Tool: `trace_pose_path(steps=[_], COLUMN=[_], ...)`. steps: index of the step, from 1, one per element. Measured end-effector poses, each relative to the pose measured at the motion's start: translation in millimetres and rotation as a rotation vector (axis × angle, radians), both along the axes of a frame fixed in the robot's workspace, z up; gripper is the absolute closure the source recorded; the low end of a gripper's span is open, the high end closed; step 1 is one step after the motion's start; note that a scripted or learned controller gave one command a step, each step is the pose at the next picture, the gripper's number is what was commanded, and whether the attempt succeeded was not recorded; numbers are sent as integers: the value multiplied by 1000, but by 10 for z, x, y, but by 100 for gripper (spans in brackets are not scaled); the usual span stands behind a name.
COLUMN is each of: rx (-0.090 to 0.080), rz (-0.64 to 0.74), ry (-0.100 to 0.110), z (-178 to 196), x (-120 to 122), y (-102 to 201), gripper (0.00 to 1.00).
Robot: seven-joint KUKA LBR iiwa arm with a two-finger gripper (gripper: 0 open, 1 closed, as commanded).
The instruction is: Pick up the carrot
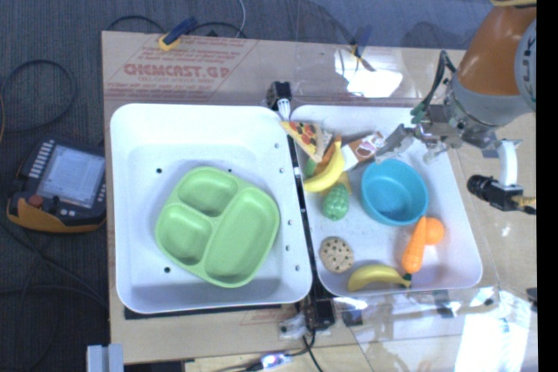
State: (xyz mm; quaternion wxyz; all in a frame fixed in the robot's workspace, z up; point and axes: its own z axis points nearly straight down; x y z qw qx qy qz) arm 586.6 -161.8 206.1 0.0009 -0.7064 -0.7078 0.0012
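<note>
Banana [377, 277] at front wall of right bin [466, 253]; carrot [416, 246] touching its tip, not yet grasped.

My gripper [417, 133] hangs over the bin's rear edge, well apart from the carrot; finger state cannot be determined from this view. Carrot lies tilted, just beside the blue bowl [394, 192], with an orange ball-like item [432, 231] at its upper end. Risk: descending fingers may strike the bowl rim or clamp the banana, because both crowd the carrot.

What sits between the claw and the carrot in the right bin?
In the camera view, the blue bowl lies between the claw and the carrot.
</note>
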Motion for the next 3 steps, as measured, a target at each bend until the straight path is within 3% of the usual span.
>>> trace_pose_path(steps=[1, 2, 3], rx=[-1, 3, -3], rz=[115, 336, 332], ry=[6, -8, -20], z=[-422, -1151, -1029], x=[-937, -988, -948], y=[-455, -481, -486], gripper=[0, 0, 100])
